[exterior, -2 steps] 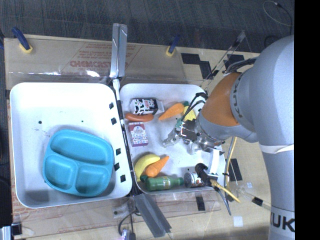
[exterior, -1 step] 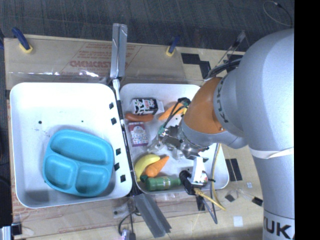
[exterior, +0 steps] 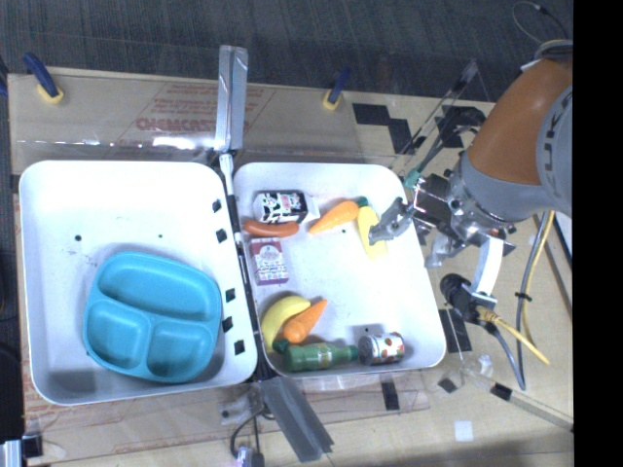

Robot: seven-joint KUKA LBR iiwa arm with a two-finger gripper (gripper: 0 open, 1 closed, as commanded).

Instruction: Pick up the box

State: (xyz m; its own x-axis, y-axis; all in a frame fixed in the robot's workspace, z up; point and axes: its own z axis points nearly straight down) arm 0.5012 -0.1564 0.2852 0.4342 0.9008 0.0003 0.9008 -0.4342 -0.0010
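The box (exterior: 269, 262) is small and dark red with a pale label. It lies flat in the right bin (exterior: 419, 290), close to that bin's left wall. My gripper (exterior: 392, 221) hangs over the bin's upper right part, right beside a yellow piece (exterior: 368, 232). It is well to the right of the box and not touching it. Whether it touches the yellow piece is unclear.
Around the box lie a black-and-white carton (exterior: 280, 204), a sausage (exterior: 271, 229), an orange carrot (exterior: 333, 215), a banana (exterior: 278, 315), a second carrot (exterior: 307, 320), a green bottle (exterior: 316, 355) and a can (exterior: 382, 346). A blue divided plate (exterior: 151, 314) sits in the left bin (exterior: 58, 212).
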